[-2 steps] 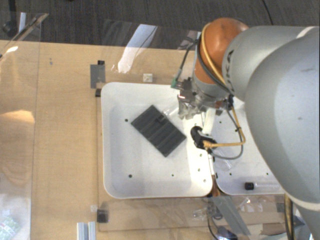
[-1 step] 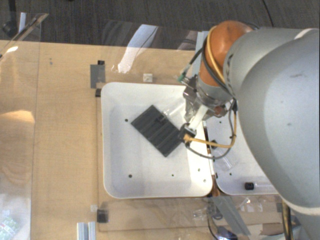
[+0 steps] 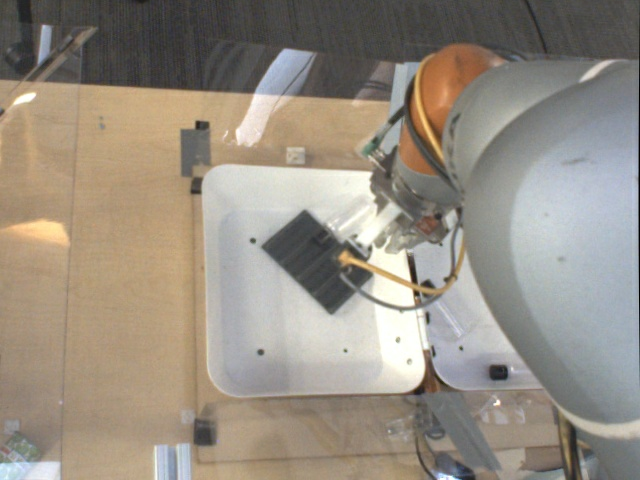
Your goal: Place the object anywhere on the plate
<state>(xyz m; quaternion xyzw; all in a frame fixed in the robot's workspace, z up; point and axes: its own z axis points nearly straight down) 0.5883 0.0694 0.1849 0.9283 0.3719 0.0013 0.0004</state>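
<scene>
A dark grey ridged plate (image 3: 312,259) lies tilted like a diamond in the left white bin (image 3: 250,358). My gripper (image 3: 366,232) hangs over the plate's right edge, under the orange-banded wrist (image 3: 450,98). A thin tan stick-like piece (image 3: 378,269) runs from the plate's right corner toward the bin's right wall. Whether it is a loose object or part of the arm's cabling is unclear. The wrist hides what lies directly under the gripper.
The big grey arm (image 3: 560,218) covers most of the right bin (image 3: 470,363), where a small black item (image 3: 497,372) lies near the front. A small pale cube (image 3: 294,154) and a black bracket (image 3: 197,150) sit on the bench behind the left bin.
</scene>
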